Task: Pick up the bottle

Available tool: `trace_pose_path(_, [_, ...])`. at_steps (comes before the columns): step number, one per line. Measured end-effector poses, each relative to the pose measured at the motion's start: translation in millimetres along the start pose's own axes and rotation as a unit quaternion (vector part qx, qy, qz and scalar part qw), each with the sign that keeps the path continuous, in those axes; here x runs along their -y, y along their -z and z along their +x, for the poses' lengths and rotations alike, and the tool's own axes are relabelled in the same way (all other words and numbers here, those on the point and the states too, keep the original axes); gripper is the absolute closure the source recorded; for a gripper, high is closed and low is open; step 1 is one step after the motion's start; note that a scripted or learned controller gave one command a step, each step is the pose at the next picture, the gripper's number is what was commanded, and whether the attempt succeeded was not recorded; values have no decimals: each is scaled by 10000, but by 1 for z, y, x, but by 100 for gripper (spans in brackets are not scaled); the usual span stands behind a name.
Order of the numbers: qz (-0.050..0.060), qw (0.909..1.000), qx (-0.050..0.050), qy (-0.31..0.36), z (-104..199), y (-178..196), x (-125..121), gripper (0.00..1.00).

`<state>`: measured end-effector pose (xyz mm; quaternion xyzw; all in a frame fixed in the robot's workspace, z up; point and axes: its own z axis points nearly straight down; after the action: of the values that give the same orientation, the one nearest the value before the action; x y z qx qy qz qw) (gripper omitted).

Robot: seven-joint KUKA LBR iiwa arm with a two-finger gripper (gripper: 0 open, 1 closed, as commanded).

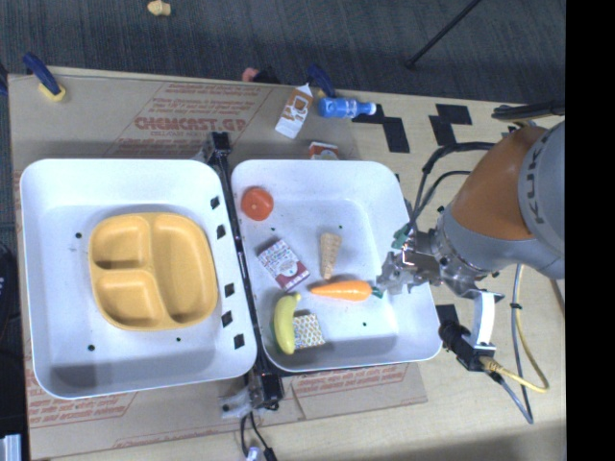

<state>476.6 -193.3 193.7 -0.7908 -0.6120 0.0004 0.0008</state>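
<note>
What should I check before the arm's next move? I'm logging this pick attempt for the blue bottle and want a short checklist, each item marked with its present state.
1. Target found: ok. The small blue plastic bottle lies on its side on the bench, behind the right white bin, not in it.
2. Gripper near target: not ok. The two-finger gripper sits low at the right bin's right side, by the orange toy carrot.
3. Bottle between fingers: not ok.
4. Finger state: cannot tell.
5. Clutter beside the bottle: not ok. A small white carton lies just to its left.
6. Carrot clear of gripper: cannot tell; its tip is very close.
</note>
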Motion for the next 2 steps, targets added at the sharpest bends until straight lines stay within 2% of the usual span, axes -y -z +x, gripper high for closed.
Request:
trace_pose_path(1, [18,9916,-10,1291,-6,-9,-1,100])
trace_pose_path(2, [5,9990,-1,-436,-17,24,-4,100])
